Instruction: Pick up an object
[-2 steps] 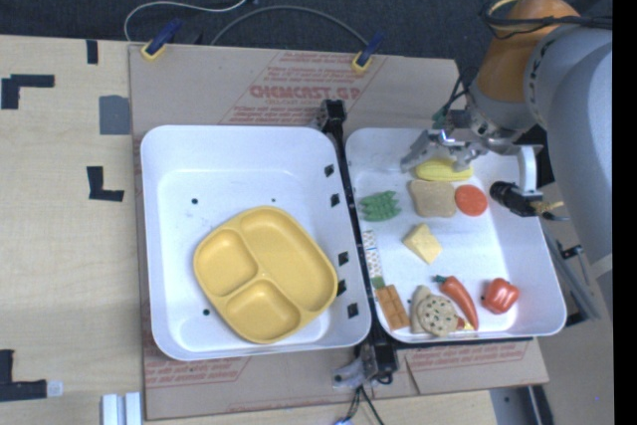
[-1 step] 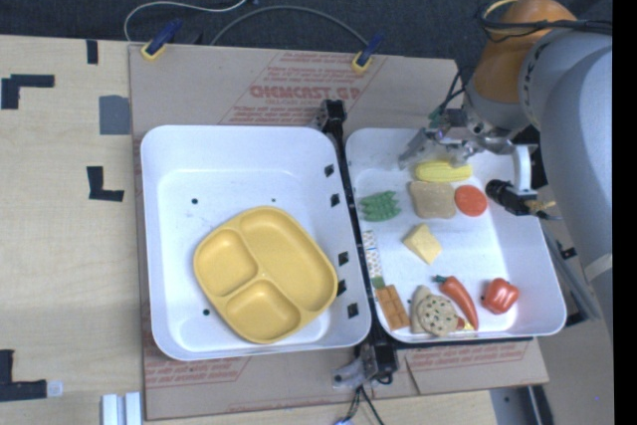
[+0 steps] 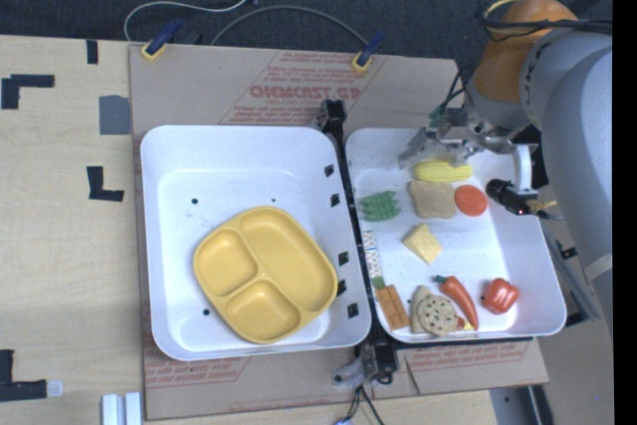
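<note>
Gripper (image 3: pixel 438 146) sits low at the back of the right bin (image 3: pixel 528 259), directly over the yellow corn (image 3: pixel 443 172); cannot tell its state. Corn lies on the bin floor, touching the bread slice (image 3: pixel 432 200), tomato (image 3: pixel 471 201) beside.

Left bin (image 3: pixel 159 214): divided tray (image 3: pixel 264 272) inside. Right bin (image 3: pixel 528 284): toy foods, corn (image 3: pixel 443 171) far, cookie (image 3: pixel 435 314) near.
</note>
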You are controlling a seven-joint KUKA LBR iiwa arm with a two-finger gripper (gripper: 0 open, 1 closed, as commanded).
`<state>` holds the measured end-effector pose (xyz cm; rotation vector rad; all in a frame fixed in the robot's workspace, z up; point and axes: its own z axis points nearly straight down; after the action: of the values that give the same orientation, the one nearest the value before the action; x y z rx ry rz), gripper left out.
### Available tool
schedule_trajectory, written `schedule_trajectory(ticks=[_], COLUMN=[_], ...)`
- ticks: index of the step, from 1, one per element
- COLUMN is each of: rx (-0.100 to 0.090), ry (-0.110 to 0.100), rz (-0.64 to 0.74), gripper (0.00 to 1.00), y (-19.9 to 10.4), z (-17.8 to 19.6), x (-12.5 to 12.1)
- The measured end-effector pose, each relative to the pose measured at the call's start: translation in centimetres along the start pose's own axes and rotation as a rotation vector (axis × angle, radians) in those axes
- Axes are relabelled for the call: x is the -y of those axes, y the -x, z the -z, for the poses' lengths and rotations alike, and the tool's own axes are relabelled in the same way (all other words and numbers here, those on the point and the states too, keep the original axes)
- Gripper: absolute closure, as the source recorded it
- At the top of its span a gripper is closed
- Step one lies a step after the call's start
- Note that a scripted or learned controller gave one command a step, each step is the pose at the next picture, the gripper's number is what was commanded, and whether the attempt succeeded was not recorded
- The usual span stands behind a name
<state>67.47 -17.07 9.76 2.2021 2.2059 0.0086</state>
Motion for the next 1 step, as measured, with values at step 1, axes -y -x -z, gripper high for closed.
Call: schedule_trajectory(ticks=[1], rx=[-0.003], ry=[-0.001], rz=[0.001], gripper=[0.00], y=[0.16], z=[-0.05], x=[-0.01])
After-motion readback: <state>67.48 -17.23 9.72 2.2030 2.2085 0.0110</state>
